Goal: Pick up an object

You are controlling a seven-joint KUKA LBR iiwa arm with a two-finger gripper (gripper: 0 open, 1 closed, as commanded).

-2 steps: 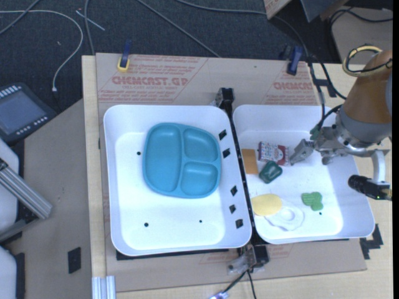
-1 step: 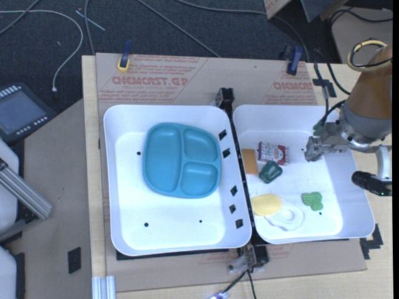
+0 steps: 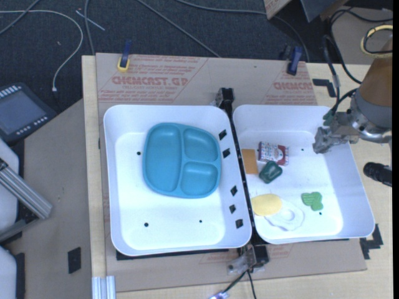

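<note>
End effector (image 3: 325,139) is seen over the right bin's (image 3: 349,173) far edge, finger state not discernible; a grasp may be missed, the toys (image 3: 270,172) being crowded well apart.

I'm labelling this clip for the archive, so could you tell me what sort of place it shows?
Probably a robotics lab: white bins on a clamped board, loose cables, and a robot arm.

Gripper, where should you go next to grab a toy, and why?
Probably slide left and down toward the dark green toy. The gripper hangs over the right bin's bare upper right part with nothing between its fingers, and the toys lie farther left.
</note>
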